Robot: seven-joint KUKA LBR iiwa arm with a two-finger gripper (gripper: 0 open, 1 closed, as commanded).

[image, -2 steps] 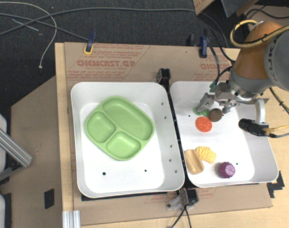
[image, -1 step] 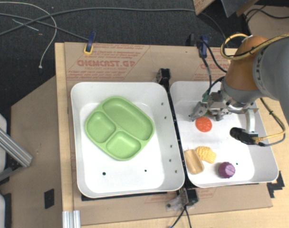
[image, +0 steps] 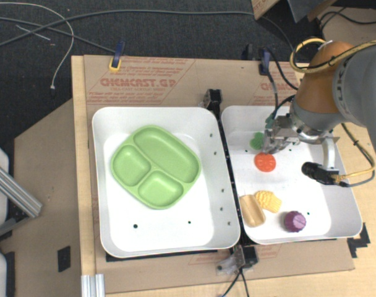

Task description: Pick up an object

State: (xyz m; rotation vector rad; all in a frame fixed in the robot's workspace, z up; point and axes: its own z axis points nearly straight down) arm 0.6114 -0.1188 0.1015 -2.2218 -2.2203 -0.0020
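The right bin (image: 336, 224) holds a red-orange round object (image: 265, 162), a small green object (image: 256, 142), a yellow corn-like piece (image: 268, 200), a tan block (image: 252, 210) and a purple object (image: 294, 221). My gripper (image: 276, 139) hangs over the bin's upper left part, just above the red-orange object and right beside the green one. The wrist hides the fingertips, and nothing is visibly between them.
The left bin (image: 114, 228) carries a green three-compartment plate (image: 154, 166). A black clip (image: 213, 98) sits where the bins meet at the back. Yellow and black cables (image: 327, 173) trail from the arm over the right bin's right side.
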